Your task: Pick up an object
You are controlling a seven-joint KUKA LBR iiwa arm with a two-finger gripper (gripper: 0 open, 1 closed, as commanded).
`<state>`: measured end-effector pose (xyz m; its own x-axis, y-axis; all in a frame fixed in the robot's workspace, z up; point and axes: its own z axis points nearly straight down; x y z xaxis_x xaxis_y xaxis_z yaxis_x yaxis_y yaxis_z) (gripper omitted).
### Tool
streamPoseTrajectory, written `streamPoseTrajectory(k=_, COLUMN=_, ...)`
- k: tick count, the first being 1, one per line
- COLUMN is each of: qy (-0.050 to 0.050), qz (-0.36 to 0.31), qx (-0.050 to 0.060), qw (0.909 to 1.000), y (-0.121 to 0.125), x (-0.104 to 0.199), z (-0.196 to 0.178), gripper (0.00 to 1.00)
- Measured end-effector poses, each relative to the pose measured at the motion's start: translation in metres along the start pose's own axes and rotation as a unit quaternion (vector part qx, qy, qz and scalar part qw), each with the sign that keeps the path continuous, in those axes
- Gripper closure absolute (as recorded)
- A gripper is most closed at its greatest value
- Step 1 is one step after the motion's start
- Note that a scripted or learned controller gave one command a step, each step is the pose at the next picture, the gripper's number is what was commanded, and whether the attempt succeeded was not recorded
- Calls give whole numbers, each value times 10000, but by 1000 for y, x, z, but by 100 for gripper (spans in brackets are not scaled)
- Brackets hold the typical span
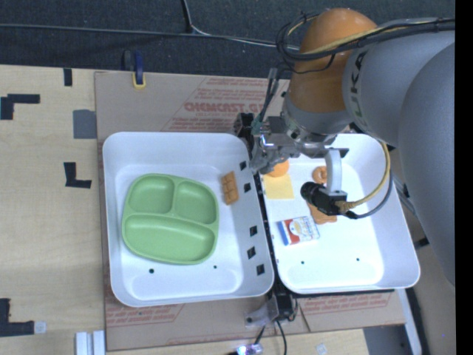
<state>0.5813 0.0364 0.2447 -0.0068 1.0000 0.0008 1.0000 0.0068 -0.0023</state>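
Orange object [277,168] in right bin [369,268], just beside yellow square [279,188]; gripper [275,156] directly above it, finger state unreadable.

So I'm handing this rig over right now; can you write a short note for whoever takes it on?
End effector: low over the upper left corner of the right bin, above an orange item; grip state unclear.
Right bin: yellow square, small orange piece, brown piece, red, white and blue packet.
Left bin: green divided plate, brown waffle piece by the right wall.
Done: nothing visibly lifted.
Left: grasp an object and raise it.
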Motion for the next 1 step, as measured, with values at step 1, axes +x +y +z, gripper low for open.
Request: streamPoseTrajectory(k=1, qy=-1, qz=2, qx=8, qw=10000, y=4, x=53, z=18, gripper=100)
